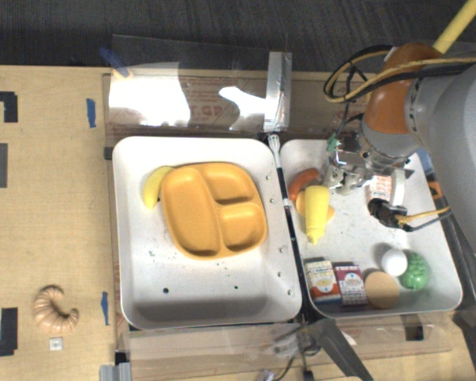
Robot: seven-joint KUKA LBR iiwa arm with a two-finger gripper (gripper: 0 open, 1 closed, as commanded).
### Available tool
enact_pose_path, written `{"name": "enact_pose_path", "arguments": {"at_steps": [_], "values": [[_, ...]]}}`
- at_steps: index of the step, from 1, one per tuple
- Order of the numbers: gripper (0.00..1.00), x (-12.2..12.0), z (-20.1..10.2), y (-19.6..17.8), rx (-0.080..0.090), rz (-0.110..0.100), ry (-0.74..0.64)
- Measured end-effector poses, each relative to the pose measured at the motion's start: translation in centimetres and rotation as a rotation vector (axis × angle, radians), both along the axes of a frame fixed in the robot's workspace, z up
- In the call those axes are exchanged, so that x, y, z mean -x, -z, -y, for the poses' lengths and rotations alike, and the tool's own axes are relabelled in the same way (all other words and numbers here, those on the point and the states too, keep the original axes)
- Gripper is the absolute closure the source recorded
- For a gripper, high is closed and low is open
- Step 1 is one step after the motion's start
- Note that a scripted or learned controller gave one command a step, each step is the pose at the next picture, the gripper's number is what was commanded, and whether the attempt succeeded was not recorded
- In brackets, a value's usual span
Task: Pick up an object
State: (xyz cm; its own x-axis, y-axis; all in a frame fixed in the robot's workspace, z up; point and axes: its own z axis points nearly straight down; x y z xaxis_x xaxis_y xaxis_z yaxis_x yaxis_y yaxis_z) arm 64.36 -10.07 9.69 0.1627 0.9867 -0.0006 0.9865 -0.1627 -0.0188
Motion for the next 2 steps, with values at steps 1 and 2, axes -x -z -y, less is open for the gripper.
{"name": "enact_pose_path", "arguments": {"at_steps": [1,2], "values": [[1.00,-1.0,-5.7,-8.9,0.007,0.019,0.555],[1.00,1.3,-8.5,-13.4,0.002,0.018,0.096]]}}
